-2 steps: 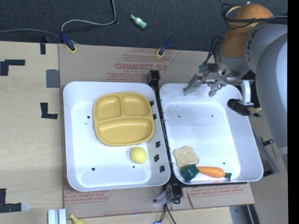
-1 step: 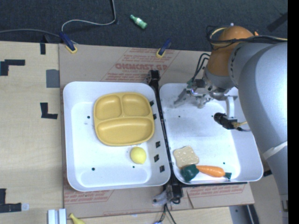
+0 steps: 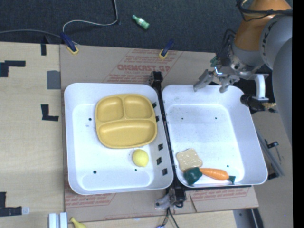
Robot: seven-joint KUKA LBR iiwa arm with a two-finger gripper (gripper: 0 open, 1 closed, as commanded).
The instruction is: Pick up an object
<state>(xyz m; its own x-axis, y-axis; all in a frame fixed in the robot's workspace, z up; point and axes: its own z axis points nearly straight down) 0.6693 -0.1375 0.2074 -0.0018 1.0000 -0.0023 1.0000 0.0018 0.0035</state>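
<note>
Carrot (image 3: 213, 174) lies well below your gripper (image 3: 209, 85), whose fingers spread wide, holding nothing, over right bin's (image 3: 247, 127) far rim.

Green bottle (image 3: 141, 22) on dark floor; grey cable (image 3: 85, 23) beside it.

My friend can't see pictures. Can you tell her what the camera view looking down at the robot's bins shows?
A grey robot arm's open gripper hovers empty over the far edge of the right white bin, which holds a cracker, a carrot and a dark green toy at its near edge. The left bin holds a yellow divided plate and a small yellow ball.
</note>
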